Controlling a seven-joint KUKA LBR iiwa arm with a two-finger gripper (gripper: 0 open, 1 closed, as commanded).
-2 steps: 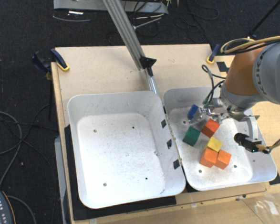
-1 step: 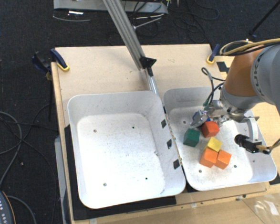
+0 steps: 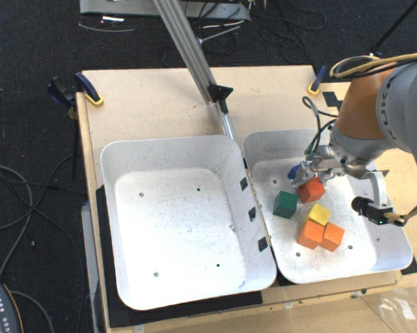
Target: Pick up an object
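In the right bin (image 3: 385,253), the claw (image 3: 310,178) pinches a half-hidden red block (image 3: 312,189).

red block (image 3: 312,189): top of the cluster
green block (image 3: 285,204): left of red, apart
yellow block (image 3: 318,213): below red (tilted)
orange blocks (image 3: 320,234): two, touching, below yellow

My arm (image 3: 390,110) looks like smooth grey metal with a satin orange band. The two bins, left (image 3: 123,168) and right (image 3: 386,256), seem white plastic, faintly glossy and speckled with scuffs. The bench (image 3: 154,102) under them is pale matt wood. At centre right, the green block (image 3: 285,204), yellow block (image 3: 318,213) and orange blocks (image 3: 320,234) look smooth and matt.
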